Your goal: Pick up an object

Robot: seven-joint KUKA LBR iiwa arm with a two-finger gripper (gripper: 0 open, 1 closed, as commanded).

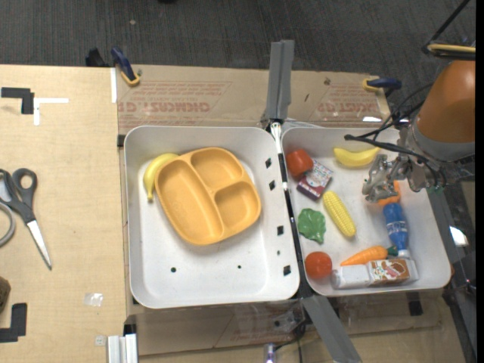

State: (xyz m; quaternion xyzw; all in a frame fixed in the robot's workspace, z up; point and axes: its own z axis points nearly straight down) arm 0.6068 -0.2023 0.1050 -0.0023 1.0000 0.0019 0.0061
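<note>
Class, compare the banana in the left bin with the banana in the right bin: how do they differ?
The left-bin banana is partly hidden under the orange divided plate; the right-bin banana lies in full view. The left-bin banana curves upright along the plate's edge; the right-bin banana lies crosswise near the gripper. Both are yellow.

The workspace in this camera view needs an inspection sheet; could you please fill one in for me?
Surface: left bin and right bin side by side on cardboard.
Job's things: right bin holds banana, corn, carrot, two tomatoes, blue bottle, carton, green piece; left bin holds divided yellow plate.
Clutter: scissors on the bench at left.
Hand: hand low over the right bin, above the bottle; grip unclear.
Cables: black cables by the wrist.
Surroundings: dark floor, blue clamps.
</note>
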